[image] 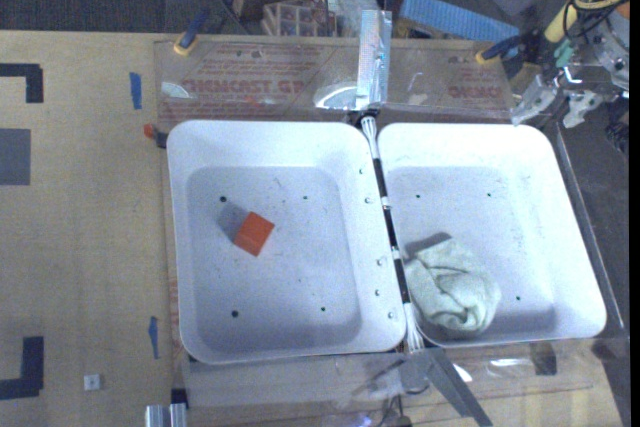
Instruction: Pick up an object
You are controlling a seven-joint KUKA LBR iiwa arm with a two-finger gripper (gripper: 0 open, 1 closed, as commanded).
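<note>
Two shallow white bins sit side by side on the bench; we place everything against the seam (383, 205) where they meet. Far left of the seam, the tan bench top (80, 245) carries black tape marks and short blue tape strips. The left bin (200, 155) lies directly left of the seam and touches it. An orange block (254, 233) rests on that bin's floor, well left of the seam, with a small grey patch at its upper-left corner; we can't say whether that is an object or a shadow. Just right of the seam, a crumpled whitish cloth (452, 287) lies in the near-left corner of the right bin (520, 175). The gripper (565, 97) hangs beyond that bin's far-right corner, well apart from the seam, block and cloth, and holds nothing that we can see. We cannot tell whether it is open or closed.
</note>
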